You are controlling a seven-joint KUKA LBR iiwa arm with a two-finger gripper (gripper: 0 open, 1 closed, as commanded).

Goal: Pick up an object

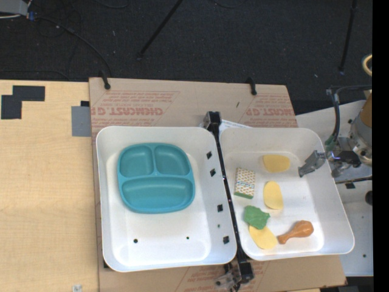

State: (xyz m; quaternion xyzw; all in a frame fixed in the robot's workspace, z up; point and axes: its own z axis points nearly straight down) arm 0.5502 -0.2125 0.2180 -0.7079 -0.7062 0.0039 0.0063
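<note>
Camera view: drumstick lengthwise left-right, knob probably left.

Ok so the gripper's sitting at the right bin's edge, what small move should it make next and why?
Probably slide the gripper left and down over the nearest yellow piece. It sits at the right bin's right rim with nothing visible between its fingers, and that yellow piece lies apart from the other items, so it looks like the easiest grab.
</note>
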